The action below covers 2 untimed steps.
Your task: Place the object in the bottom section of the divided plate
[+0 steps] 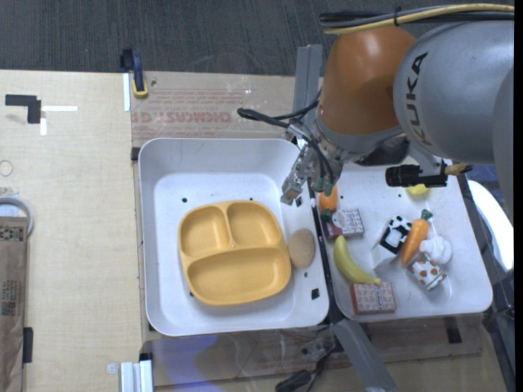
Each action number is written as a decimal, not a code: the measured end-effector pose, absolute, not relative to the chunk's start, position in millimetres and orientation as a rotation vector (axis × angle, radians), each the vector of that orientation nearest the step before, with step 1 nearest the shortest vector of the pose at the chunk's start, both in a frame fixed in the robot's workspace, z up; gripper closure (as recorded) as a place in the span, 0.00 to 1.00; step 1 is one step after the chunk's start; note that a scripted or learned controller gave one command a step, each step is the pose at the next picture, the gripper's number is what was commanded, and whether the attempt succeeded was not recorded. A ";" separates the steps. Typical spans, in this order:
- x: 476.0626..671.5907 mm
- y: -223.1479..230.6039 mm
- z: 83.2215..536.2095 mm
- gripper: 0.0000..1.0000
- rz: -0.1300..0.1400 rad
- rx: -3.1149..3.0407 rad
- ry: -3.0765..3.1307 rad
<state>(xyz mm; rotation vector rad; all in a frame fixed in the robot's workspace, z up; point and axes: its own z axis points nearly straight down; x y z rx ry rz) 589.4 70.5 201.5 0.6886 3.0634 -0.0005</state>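
Camera view: yellow divided plate (235, 251) in left bin (155, 219), tan oval object (301, 248) touching its right edge; fingers (296, 188) state unclear.

I get 1 fixed camera, set above the bench (65, 219) and looking down at a slant. It takes in both white bins: the left bin (155, 219) sits mid-frame, the right bin (474, 276) beside it toward the right edge. The arm (425, 80) reaches in from the right, looming large and near the lens, across the upper right.
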 end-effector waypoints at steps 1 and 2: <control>624.5 160.3 171.4 1.00 0.000 0.656 3.071; 624.6 160.1 171.5 0.00 0.000 0.656 3.071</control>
